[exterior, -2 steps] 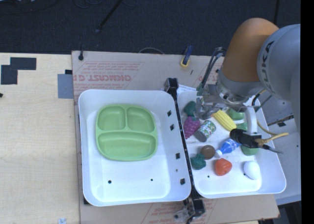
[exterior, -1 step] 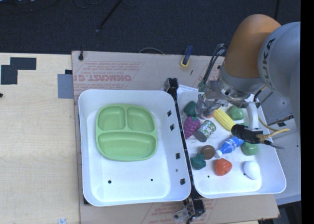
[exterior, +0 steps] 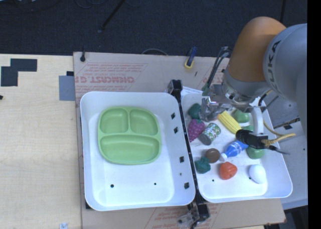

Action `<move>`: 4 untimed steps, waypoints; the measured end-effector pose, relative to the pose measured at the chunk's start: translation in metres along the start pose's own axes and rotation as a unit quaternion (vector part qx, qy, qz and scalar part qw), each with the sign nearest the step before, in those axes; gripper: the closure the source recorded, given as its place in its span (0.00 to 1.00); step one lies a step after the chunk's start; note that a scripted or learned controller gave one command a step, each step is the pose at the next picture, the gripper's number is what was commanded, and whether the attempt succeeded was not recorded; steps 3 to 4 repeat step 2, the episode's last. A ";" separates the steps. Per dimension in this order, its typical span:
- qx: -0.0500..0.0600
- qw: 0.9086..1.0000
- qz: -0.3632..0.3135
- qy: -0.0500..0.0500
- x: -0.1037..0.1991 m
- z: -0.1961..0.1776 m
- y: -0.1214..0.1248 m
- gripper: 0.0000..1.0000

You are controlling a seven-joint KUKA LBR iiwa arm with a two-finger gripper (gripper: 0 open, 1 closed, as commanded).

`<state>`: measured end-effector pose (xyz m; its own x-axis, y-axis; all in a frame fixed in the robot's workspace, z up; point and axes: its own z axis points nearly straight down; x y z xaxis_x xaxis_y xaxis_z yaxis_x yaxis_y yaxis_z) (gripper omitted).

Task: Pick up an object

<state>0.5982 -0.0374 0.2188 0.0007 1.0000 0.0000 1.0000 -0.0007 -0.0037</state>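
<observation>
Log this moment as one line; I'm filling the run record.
stage: reaching | hand: low in right bin, over purple grapes | nothing seen held | left bin: green tray

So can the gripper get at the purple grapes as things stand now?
Probably yes. The gripper hangs just above the purple grapes, which lie uncovered in the right bin, though the small can sits close beside them.

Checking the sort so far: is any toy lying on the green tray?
No, the green tray sits bare in the left bin.

Cardboard-topped bench (exterior: 35,137), two white bins (exterior: 95,173)
</observation>
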 end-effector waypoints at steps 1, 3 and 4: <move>0.000 1.000 0.000 0.000 -0.003 0.002 -0.002 1.00; -0.001 1.000 0.000 0.000 0.002 -0.006 0.004 1.00; -0.001 1.000 0.000 0.000 0.002 -0.006 0.004 1.00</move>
